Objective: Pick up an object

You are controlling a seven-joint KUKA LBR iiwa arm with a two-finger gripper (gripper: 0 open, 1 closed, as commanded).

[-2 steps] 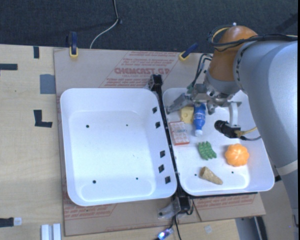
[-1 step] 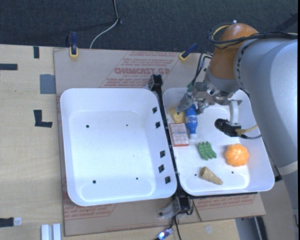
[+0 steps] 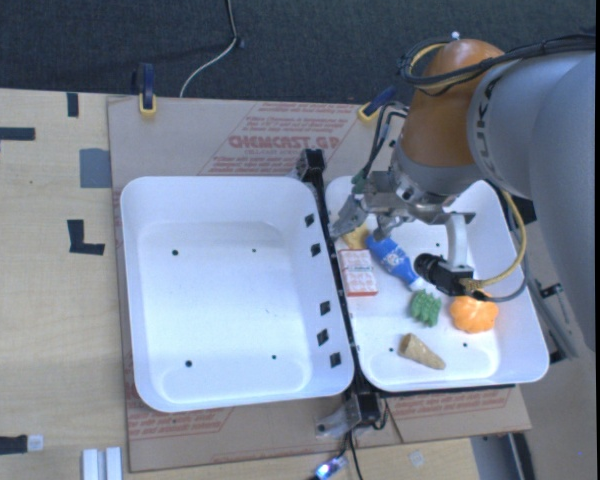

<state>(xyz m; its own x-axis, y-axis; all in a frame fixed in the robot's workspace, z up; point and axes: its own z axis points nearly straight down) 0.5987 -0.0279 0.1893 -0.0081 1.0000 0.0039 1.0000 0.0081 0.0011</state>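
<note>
My gripper [image 3: 363, 218] hangs low over the far left part of the right bin [image 3: 510, 360], close to the divider between the bins. A small yellow thing [image 3: 353, 237] peeks out just under it. Beside it lies a blue bottle with a white cap [image 3: 391, 257], and a red and white box [image 3: 358, 272] lies flat just in front. Further toward the front right are a green lump [image 3: 425, 308], an orange ball [image 3: 474, 314] and a tan cone [image 3: 421, 351]. Nothing shows as held.
The left bin [image 3: 140, 268] sits next to the right one on a cardboard sheet [image 3: 260, 138]. A black clip [image 3: 310, 164] stands at the far end of the divider. The grey arm covers the right bin's far right corner.
</note>
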